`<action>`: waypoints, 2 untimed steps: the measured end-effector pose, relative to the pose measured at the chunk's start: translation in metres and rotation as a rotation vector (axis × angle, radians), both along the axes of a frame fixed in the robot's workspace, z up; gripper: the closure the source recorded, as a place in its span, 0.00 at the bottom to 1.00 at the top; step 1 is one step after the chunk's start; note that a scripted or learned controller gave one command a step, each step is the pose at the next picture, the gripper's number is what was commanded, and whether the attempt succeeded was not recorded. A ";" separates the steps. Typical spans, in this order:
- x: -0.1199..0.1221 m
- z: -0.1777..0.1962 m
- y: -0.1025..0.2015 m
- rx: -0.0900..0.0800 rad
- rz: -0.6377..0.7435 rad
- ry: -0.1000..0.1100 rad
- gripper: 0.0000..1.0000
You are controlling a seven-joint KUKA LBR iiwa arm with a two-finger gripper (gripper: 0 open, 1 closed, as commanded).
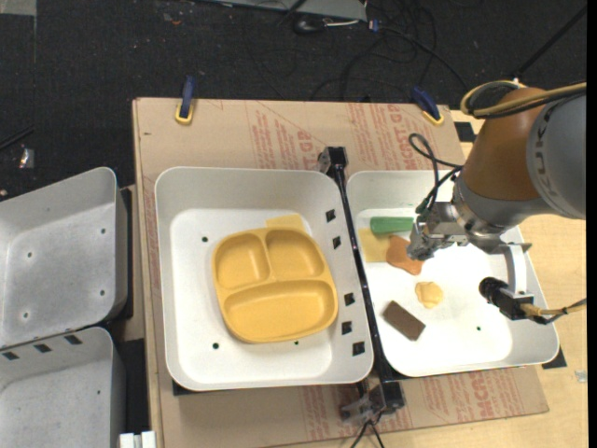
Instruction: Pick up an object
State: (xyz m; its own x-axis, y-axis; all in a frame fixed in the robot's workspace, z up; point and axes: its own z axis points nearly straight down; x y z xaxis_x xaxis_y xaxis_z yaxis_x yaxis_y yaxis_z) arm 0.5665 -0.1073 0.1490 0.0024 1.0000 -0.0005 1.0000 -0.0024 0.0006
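Brown block point(405, 319) lies near a pale-yellow lump point(429, 294); tool point(417, 247) over orange wedge point(405, 255), grip state unclear.

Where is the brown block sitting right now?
The brown block lies in the right bin, near its front left, beside the divider, just below and left of the pale yellow lump.

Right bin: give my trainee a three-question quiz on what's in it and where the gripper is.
1. True or false: the yellow tray lies in the right bin.
2. Which item is the gripper over: A green block, B orange piece, C brown block?
3. Fill in: the pale yellow lump lies just above and right of the ____ block.

Key: 1 false; 2 B; 3 brown.
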 end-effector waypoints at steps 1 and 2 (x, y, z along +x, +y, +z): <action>0.001 0.043 -0.003 0.000 0.003 -0.004 1.00; 0.002 0.054 -0.003 0.000 0.003 -0.002 1.00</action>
